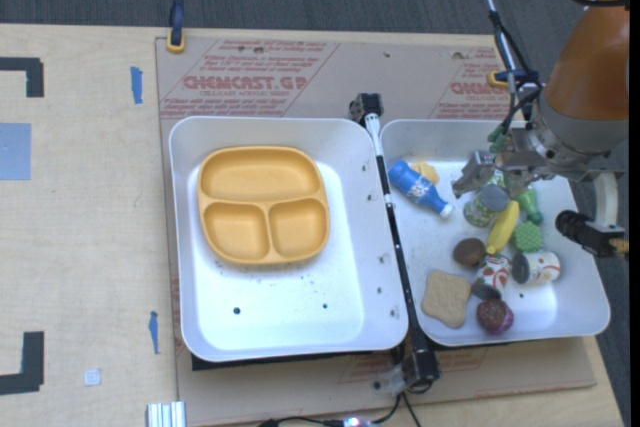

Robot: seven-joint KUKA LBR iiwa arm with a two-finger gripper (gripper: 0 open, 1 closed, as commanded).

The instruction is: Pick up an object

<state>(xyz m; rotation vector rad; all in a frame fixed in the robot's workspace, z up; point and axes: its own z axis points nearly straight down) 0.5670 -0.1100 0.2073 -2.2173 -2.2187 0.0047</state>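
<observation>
The gripper hangs low over the right bin, at about 12 o'clock of the pile of small objects. Whether the claw is wide or narrow cannot be told, because metal parts and toys overlap there, and nothing is seen clearly held.

Just under it, toward 6 o'clock, lies a round clear object, maybe a small glass or lid; it looks smooth and probably slippery. Beside it, at 3 o'clock, lies the yellow banana toy, touching a green bumpy piece. The banana seems light and stiff, likely plastic; a hold across its narrow middle looks best.

At 9 o'clock from the gripper lies the blue bottle, apart from the others, so it is an easier target; it is round and may roll, so a hold across the body is advised. The toast slice at 6 o'clock is flat and hard to grasp.

The left bin carries a yellow divided plate.
</observation>
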